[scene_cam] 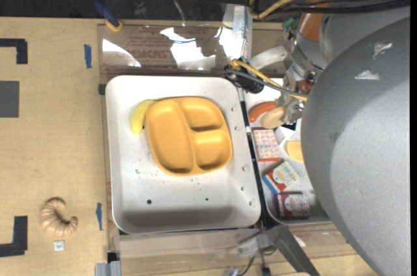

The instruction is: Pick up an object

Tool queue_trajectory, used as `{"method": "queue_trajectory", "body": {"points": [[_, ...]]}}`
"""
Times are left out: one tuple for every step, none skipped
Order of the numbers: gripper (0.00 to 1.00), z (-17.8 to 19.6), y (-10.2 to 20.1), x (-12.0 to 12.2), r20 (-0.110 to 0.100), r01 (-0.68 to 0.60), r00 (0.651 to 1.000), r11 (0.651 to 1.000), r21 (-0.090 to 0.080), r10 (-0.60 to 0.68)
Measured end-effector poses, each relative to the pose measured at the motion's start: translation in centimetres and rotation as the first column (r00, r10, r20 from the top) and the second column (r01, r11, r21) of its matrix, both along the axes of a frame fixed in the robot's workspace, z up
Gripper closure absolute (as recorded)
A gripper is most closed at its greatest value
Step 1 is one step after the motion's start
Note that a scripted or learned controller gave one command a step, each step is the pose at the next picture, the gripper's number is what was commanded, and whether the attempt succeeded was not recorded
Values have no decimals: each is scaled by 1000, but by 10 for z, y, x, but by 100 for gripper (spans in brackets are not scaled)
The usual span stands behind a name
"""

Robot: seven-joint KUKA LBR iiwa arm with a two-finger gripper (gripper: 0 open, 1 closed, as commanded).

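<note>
I read this as the reach stage of the pick: the arm (365,138) hangs over the right bin (268,208), and its grey bulk covers most of that bin from my camera. The gripper itself I can't make out under the wrist, so I cannot tell how it is set or whether it has hold of anything. Candidates lie in the strip of the right bin that shows: a red-orange round piece (259,112) at the far end with a tan piece (273,116) touching it, a small checked box (266,143) nearer, then a carton (284,174) and a red-labelled can (292,204) nearest. In the left bin (130,196) sits an orange divided tray (189,135), with a yellow piece (138,115) tucked against its left edge. My guess is the next move needs a straight descent onto one item, clear of its neighbours, which crowd close together.
</note>
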State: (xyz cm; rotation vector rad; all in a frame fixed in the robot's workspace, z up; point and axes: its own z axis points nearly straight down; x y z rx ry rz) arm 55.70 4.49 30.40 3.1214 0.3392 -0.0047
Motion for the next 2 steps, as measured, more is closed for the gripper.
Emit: {"method": "queue_trajectory", "body": {"points": [[100,-12,-13,-79,-7,-287,958,958,4,287],[0,-13,-12,-79,-7,-288,958,958,4,288]]}}
